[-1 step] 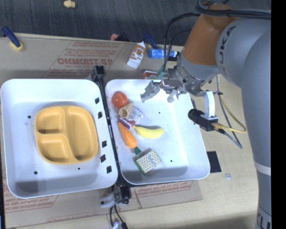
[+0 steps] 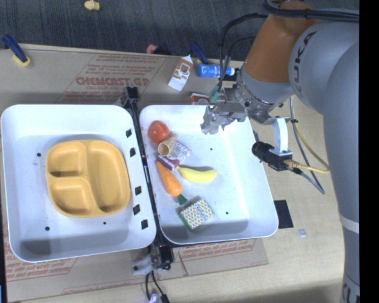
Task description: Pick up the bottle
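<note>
The tool hovers over the right bin's far edge, its grip state impossible to tell; the bottle, a small dark-capped thing, lies down-left of it by the carrot, long axis running diagonally

The grey arm's tool is hanging over the right white bin's far edge; a yellow plastic banana is lying mid-bin beside an orange carrot.
</note>
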Available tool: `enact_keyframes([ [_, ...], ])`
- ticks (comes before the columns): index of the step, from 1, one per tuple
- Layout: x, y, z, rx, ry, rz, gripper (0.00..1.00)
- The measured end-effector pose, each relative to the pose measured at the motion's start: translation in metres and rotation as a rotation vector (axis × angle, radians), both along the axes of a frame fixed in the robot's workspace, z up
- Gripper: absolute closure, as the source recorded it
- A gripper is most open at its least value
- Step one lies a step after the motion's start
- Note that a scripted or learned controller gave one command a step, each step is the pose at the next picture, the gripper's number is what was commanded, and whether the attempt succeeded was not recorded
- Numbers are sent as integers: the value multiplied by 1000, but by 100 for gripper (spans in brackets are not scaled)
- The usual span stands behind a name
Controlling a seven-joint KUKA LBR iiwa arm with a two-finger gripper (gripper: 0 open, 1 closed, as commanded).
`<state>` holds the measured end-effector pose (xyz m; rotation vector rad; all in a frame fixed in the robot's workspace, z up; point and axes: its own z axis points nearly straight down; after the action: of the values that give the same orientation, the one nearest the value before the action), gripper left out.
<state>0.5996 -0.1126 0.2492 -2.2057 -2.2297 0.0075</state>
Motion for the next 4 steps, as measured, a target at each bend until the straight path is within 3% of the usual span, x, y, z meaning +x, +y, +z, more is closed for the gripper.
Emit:
enact_keyframes([
  [1, -64, 41, -34, 2, -3, 416, 100],
  [2, -117, 52, -58, 3, -2, 449, 100],
  [3, -123, 51, 17, -1, -6, 102, 100],
  [4, -124, 42, -7, 3, -3, 563, 100],
])
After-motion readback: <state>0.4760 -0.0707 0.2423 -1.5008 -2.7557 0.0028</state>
